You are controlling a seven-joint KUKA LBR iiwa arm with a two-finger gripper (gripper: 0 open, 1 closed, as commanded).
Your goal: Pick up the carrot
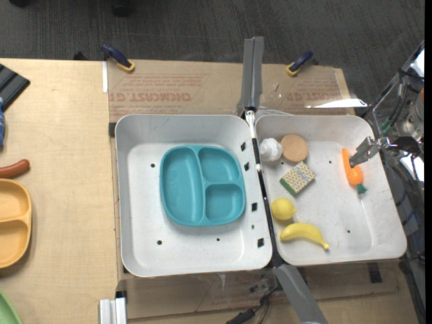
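The bench (pixel 61 113) under me is pale wood, with a sheet of brown cardboard (pixel 223 90) clipped flat behind the two white bins; beyond it lies dark grey carpet (pixel 202 12).

The left bin (pixel 135 248) holds a teal divided plate (pixel 202 184) and nothing else that I can see. The right bin (pixel 378 241) holds a white ball (pixel 270 150) and a round tan disc (pixel 294 148) near the back, a speckled green-and-yellow sponge (pixel 298 177) just in front of them, then a lemon (pixel 283 209) and a banana (pixel 304 234) toward the front. The carrot (pixel 352 169) lies near that bin's right wall, orange with a small green tip pointing to the front.

My gripper (pixel 366 151) reaches in from the right and sits at the carrot's upper end — touching it or just above it, I cannot tell which. Nor can I tell whether I am clenched or released; the tip is small and dark against the wall.

At the left edge, an orange divided plate (pixel 12 225) and a sausage-like thing (pixel 13 168) are cut off by the frame.
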